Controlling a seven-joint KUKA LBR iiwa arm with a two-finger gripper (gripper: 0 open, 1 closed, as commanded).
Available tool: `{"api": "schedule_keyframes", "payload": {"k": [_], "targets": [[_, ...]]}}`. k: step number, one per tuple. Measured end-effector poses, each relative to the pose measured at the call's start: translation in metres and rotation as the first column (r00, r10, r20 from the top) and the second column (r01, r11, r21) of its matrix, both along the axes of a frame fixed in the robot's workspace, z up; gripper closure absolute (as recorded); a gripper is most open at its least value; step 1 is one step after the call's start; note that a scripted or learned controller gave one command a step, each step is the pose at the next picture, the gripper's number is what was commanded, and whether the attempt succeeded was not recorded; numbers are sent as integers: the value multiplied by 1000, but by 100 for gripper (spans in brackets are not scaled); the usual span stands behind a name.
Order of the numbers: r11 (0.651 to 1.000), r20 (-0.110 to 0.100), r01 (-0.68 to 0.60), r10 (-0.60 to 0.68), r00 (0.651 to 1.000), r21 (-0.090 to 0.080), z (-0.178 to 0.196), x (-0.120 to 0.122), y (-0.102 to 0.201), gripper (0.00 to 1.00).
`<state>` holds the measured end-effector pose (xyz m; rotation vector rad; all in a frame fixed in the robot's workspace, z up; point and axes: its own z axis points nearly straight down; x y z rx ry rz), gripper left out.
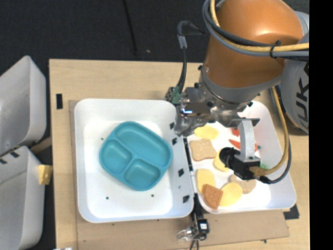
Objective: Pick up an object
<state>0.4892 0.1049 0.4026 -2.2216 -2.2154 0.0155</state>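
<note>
Whether the gripper [186, 123] is spread or pinched I cannot tell, and with the toast slice [202, 149] just below-right of it, crowding neighbours could spoil a grab.

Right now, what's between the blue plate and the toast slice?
In the camera view: bare white floor of the left bin, then the two bins' adjoining rims. Blue plate lies left, toast slice right.

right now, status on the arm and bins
Gripper low over the divider between bins, fingers hidden. Toy food lying loose in right bin; blue plate in left bin. Arm's bulk covers much of right bin.
</note>
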Motion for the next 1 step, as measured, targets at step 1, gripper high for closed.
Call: {"api": "schedule_keyframes", "payload": {"k": [1], "targets": [[1000, -7, -1, 1, 1000, 0, -183, -2, -9, 100]]}}
